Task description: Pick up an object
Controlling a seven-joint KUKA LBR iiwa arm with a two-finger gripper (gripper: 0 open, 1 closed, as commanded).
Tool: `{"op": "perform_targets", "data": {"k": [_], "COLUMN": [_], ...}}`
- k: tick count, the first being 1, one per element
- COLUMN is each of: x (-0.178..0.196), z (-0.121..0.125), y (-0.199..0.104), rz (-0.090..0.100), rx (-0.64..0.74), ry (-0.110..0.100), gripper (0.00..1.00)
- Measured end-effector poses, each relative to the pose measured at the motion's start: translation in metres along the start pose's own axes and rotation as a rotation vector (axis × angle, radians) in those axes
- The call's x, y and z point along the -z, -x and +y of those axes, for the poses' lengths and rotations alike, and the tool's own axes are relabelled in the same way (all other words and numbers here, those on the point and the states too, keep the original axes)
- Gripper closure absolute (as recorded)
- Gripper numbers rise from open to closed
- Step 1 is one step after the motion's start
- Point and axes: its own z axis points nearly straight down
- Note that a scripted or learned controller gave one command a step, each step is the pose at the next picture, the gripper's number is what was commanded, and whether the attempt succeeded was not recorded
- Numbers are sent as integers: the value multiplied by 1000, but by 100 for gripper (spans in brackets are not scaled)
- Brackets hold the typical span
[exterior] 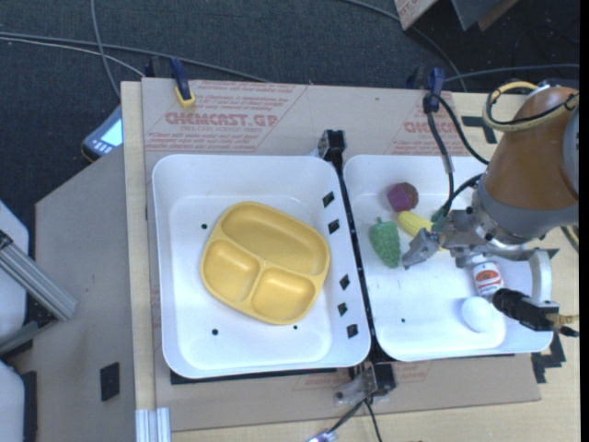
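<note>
Beside the green toy (386,243) in the right bin (433,339) hangs the claw (421,246).

Robotics laboratory test bench, viewed from above.

The KUKA arm (534,164) reaches over a cardboard-topped bench (239,113) printed with red lettering; two shallow white bins (170,247) sit side by side on it, separated by a black divider (348,247). Clamps (182,86) grip the cardboard's far edge. Loose cables (110,35) trail across dark carpet (276,26) beyond the bench, and an aluminium extrusion (32,279) lies left of it. Toy food items and a yellow compartment tray (265,263) in the bins serve as test objects, indicating experimental rather than domestic use.
</note>
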Motion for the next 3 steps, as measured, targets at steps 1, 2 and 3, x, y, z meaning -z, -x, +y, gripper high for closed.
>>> {"op": "perform_targets", "data": {"k": [1, 2, 3], "x": [6, -50, -98], "z": [3, 13, 13], "y": [0, 0, -1], "rz": [-2, -1, -1], "rx": [3, 2, 1], "ry": [13, 9, 11], "gripper": [0, 0, 0]}}
